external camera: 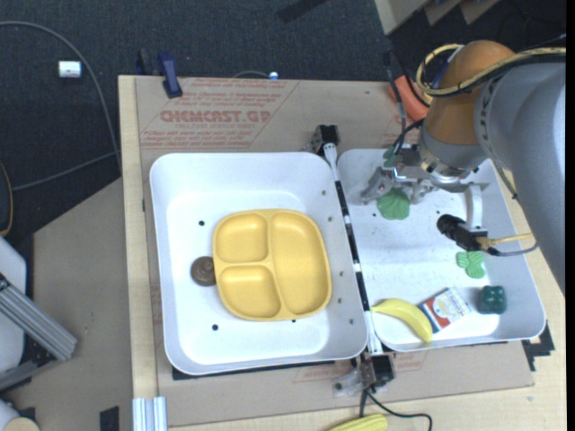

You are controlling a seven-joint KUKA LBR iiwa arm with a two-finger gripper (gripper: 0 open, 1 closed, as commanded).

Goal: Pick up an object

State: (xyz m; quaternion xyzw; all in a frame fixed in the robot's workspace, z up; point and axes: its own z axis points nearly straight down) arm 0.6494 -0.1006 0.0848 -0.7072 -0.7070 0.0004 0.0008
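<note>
Left bin (171, 241): one yellow tray (269, 265) with three compartments, lying flat at the middle; one small brown disc (203, 271) touching the tray's left edge, partly under it. Total two items

Board (216, 115) behind the left bin: red print reads "CHEMCAST GP"; smaller lines beneath too fine to read. One blue clip (168, 74) at its far left corner

Right bin (530, 317): five loose items
- one banana (404, 319), near edge, left corner
- one small box (446, 309), red and white, just right of the banana; its label too small to read
- one dark green block (490, 299), near right corner
- one light green piece (470, 260), just behind the block
- one green lump (393, 207), far left part of the bin, directly under the gripper

Gripper (393, 187): one, low over the far left of the right bin, at the green lump; fingers spread apart, with the lump just below and between the tips; grasp not shown

Arm (530, 124): grey with orange band, entering from the right
</note>
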